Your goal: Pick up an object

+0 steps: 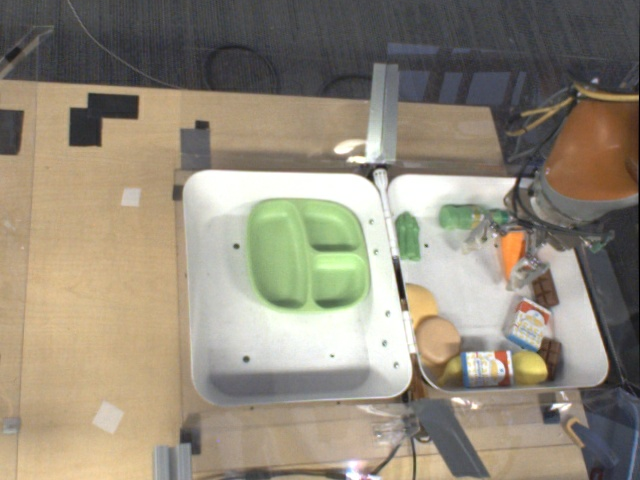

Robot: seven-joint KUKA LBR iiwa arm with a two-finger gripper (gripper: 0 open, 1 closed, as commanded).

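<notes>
Hung low over the right shallow white bin (596, 360), hand (512, 253) right at the small orange carrot-shaped toy (510, 249), likely to grab it. Could not tell if open or closed.

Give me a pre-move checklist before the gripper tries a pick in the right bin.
1. Gripper over right bin: ok.
2. Target under it, carrot: ok, orange piece right at the fingers.
3. Carrot between the fingers: cannot tell.
4. Neighbours apart: not ok, green bottle and brown bar lie close by.
5. Finger opening: cannot tell.
6. Left bin's green tray out of the way: ok.
</notes>
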